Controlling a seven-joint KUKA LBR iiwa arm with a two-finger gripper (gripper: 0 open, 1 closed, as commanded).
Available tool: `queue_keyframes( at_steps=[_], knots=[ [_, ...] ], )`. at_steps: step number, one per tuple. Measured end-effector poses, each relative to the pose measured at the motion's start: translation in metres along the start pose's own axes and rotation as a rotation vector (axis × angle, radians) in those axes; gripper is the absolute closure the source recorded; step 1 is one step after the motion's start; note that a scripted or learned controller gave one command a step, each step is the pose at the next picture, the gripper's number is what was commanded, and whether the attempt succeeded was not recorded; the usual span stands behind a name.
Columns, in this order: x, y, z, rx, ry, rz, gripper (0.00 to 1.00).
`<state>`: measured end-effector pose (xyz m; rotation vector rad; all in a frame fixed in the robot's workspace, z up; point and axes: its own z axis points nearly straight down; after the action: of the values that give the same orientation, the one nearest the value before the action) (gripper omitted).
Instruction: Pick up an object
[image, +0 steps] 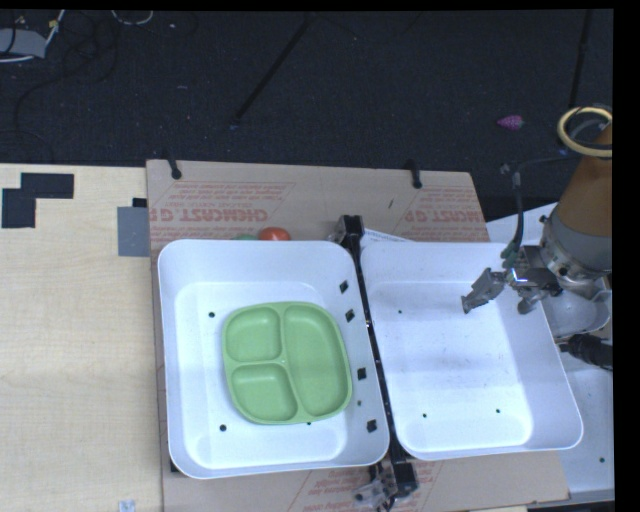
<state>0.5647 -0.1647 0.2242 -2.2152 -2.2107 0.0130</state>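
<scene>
An open, empty end effector (505, 292) is poised at the right bin's (470, 440) three o'clock edge; the green plate (286, 361), likely the target, is left lying in the left bin (190, 400).

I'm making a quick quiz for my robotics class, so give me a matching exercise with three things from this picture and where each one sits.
Things:
1. green divided plate
2. hand
3. small red object

Places:
A. behind the left bin, on the cardboard
B. over the right bin, near its far right side
C. inside the left bin

Pairs: 1-C, 2-B, 3-A
</scene>
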Motion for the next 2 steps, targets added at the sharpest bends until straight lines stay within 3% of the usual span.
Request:
queue_keyframes(
  at_steps=[1, 2],
  knots=[
    [0.000, 0.003, -0.007, -0.013, -0.003, -0.002, 0.00],
    [-0.004, 0.001, 0.038, -0.008, -0.001, -0.001, 0.00]
  ],
)
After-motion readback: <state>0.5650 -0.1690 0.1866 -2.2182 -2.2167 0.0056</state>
